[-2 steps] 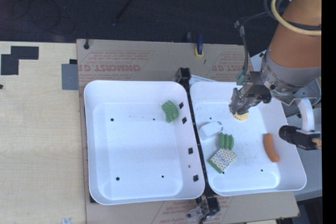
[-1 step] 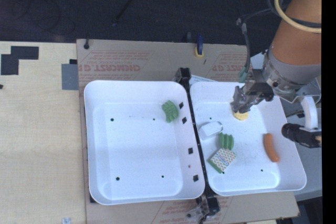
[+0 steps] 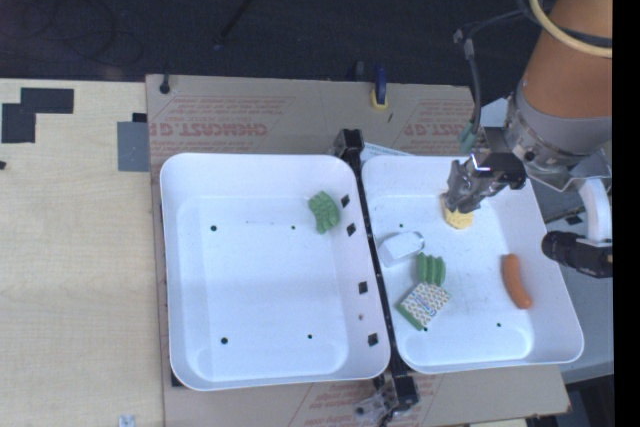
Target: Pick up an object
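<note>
Patterned flat card with green edge (image 3: 424,303) lies nearest in the right white bin (image 3: 548,345), with a small green ribbed piece (image 3: 431,268) and an orange carrot-shaped toy (image 3: 516,281) beyond. Farther back, the gripper (image 3: 466,198) sits over a small yellow object (image 3: 458,216), touching it; pincer state unclear. Left white bin (image 3: 190,315) holds a green bumpy lump (image 3: 324,211) near its far right corner.

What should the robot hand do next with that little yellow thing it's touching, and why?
Probably close and lift slowly. The gripper sits low in the right bin, right on top of the yellow object, well apart from the orange piece and green piece. Whether it has hold of it cannot be told.
</note>
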You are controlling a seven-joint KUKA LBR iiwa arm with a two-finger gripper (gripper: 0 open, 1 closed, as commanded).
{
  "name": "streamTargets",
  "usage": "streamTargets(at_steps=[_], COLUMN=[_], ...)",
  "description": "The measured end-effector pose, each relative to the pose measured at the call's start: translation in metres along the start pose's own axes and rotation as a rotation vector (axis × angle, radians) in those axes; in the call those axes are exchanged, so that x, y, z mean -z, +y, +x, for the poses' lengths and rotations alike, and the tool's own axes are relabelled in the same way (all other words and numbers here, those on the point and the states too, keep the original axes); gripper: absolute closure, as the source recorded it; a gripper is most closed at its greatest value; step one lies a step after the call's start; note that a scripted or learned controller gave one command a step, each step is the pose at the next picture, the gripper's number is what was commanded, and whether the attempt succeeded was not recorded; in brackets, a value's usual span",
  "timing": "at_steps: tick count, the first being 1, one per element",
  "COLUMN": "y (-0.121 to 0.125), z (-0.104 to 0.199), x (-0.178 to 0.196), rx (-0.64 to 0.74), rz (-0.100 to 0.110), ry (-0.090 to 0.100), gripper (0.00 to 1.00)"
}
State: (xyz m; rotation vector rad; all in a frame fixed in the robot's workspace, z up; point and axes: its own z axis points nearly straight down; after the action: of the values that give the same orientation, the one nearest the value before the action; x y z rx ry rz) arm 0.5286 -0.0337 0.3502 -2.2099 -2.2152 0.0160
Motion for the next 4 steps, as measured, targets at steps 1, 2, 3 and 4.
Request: streamTargets(at_steps=[1, 2, 3, 4], y=[-0.040, -0.055, -0.053, -0.053], z=[0.051, -0.100, -0.020, -0.064], x=[-0.020, 0.022, -0.038, -0.074], rx=[0.002, -0.017, 0.004, -0.006], rz=[-0.009, -0.018, -0.007, -0.008], ry=[0.000, -0.008, 0.001, -0.001], gripper=[1.00, 1.00, 1.00, 1.00])
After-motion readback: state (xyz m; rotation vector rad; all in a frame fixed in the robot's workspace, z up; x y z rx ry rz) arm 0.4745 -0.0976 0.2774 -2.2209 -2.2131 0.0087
